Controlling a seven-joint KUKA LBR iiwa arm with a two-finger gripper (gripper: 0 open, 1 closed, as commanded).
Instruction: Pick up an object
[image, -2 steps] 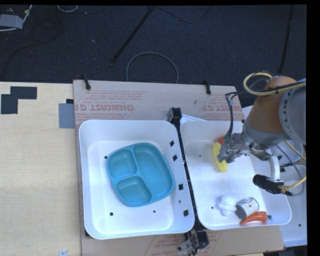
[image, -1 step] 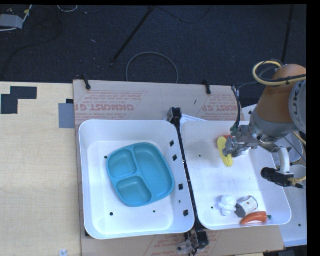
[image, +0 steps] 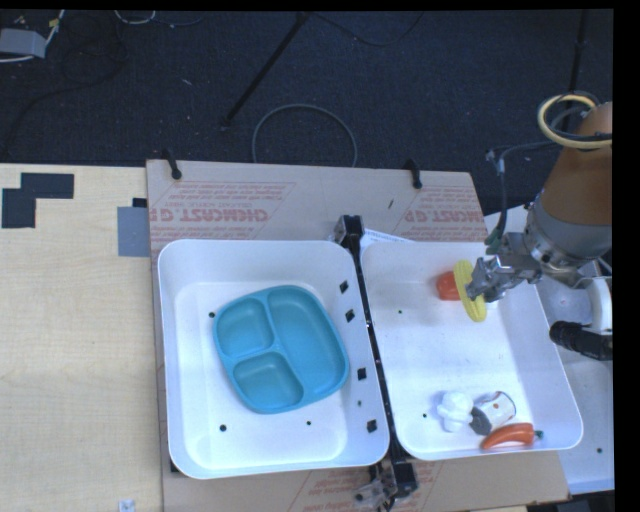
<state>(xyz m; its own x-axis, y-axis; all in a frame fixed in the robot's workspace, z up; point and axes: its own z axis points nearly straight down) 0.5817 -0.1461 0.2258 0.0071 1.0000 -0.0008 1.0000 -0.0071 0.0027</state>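
My gripper (image: 486, 280) is low over the upper right of the right bin (image: 420, 340), reaching in from the right. Its tip overlaps a long yellow object (image: 474, 304) that lies on the bin floor. A small orange-red object (image: 447, 287) sits just left of the yellow one, touching it or nearly so. Whether the yellow object is gripped cannot be made out. At the bin's front right lie a white lumpy object (image: 454, 410), a round grey and white item (image: 496, 406) and a curved orange-red piece (image: 508, 436).
A blue divided plate (image: 280, 347) lies in the middle of the left bin (image: 190, 300). A black divider strip (image: 360, 330) runs between the bins. A black part (image: 580, 340) juts out beyond the right bin's right rim.
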